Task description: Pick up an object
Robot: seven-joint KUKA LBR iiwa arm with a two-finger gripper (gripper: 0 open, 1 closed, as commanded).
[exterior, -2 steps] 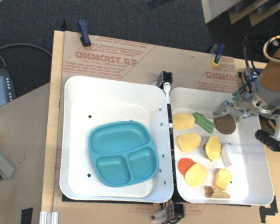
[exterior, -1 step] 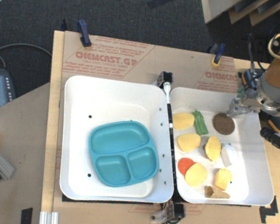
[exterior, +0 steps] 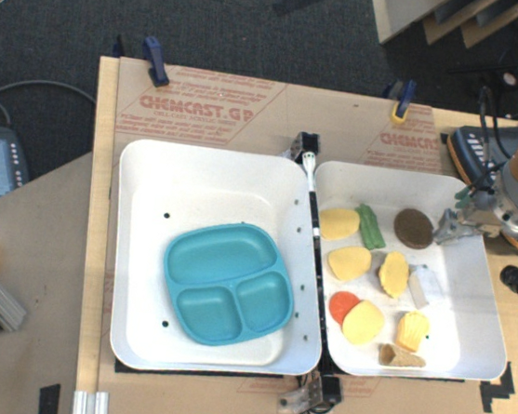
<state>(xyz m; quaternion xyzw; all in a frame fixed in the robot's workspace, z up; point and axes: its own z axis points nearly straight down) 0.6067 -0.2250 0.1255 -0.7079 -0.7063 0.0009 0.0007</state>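
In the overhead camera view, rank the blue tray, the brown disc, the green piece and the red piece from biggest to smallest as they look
1. Blue tray, by far the largest.
2. Brown disc.
3. Green piece and red piece: too alike to rank; the red one is partly hidden under a yellow piece.

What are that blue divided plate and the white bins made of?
The blue divided plate looks like moulded plastic: uniform teal, matte, with soft rounded compartment ridges. The white bins also look like thin formed plastic, smooth with a faint sheen and rounded corners, though coated metal can't be ruled out.
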